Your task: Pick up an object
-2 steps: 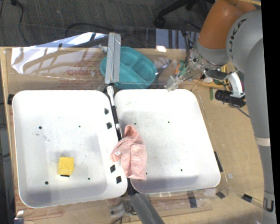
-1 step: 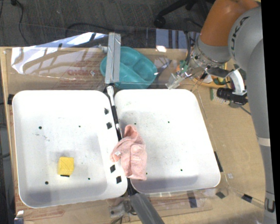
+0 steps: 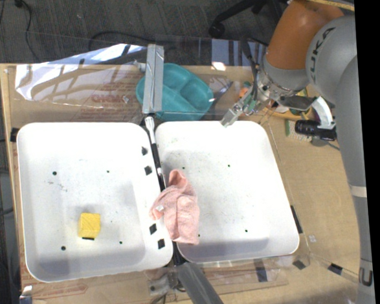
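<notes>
Hovering off the right white bin's (image 3: 269,175) far corner, tool (image 3: 232,117) grip impossible to tell, crumpled pink cloth (image 3: 178,208) and small yellow block (image 3: 89,225) waiting unpicked.

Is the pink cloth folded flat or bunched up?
Bunched up. The pink cloth is crumpled in folds against the left wall of the right bin.

Two white bins (image 3: 87,266), faintly speckled dark. A yellow block (image 3: 89,225) in one, a pink cloth (image 3: 179,210) over both. A teal tray (image 3: 183,93) behind; the counter (image 3: 316,191) tan, the arm (image 3: 335,47) grey and orange.
</notes>
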You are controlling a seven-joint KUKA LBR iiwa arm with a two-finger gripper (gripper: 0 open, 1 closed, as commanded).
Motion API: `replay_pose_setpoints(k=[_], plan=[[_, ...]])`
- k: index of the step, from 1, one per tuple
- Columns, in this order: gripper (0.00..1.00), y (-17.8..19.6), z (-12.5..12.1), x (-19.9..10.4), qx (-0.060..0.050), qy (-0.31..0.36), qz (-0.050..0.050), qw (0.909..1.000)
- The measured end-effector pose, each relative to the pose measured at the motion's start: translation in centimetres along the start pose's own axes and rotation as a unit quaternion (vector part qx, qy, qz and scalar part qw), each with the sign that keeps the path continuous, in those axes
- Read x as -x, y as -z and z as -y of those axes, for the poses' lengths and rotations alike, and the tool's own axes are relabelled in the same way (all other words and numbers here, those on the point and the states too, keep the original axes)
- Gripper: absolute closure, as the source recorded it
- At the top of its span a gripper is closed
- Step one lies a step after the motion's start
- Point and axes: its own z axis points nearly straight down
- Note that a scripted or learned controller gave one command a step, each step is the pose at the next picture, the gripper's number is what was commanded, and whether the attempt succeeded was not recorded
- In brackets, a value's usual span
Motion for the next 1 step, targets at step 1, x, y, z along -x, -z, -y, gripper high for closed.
replay_pose_setpoints(k=[1], plan=[[1.00, 1.12, -0.15, -0.05, 0.000, 0.002, 0.001, 1.0000]])
